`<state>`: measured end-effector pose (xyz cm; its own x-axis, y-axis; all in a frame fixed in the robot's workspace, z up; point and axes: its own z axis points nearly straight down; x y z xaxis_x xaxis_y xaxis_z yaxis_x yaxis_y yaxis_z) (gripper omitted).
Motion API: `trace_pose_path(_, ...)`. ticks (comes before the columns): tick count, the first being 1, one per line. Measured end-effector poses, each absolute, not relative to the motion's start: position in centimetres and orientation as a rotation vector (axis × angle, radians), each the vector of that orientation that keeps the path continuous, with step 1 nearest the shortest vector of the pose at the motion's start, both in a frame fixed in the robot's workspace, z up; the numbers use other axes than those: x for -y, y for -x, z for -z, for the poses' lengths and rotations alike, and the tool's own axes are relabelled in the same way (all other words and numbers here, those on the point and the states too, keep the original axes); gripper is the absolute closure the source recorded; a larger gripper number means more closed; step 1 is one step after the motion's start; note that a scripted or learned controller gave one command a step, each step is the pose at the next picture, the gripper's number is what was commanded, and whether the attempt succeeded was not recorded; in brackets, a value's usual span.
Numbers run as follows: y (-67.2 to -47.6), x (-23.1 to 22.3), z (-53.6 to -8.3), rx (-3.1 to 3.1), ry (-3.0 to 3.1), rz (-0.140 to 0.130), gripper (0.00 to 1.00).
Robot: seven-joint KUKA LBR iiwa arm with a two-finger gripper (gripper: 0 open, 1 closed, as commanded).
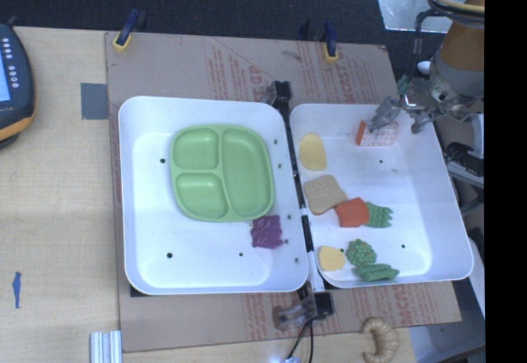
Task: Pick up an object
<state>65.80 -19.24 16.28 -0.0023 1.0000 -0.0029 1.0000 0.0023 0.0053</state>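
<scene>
Claw [404, 113] spread wide over the far right corner of the right shallow white bin [428, 213], gripping nothing. Just beside its left finger, a small white-and-orange block [376, 134] lying on the bin floor. Green three-compartment plastic plate [222, 173] resting in the left white bin [148, 262].

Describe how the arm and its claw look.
The arm is grey with a broad orange band above the wrist. Yellow and dark cables loop near its top. The claw is a small grey metal assembly with thin dark fingers.
</scene>
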Motion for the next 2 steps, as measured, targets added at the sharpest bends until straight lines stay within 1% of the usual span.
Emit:
trace_pose_path(1, -65.4, 17.7, -8.7, -2.234, -2.22, 0.01, 0.0)
trace_pose_path(2, -65.6, 21.4, -10.9, -2.222, -2.219, 0.003, 0.0)
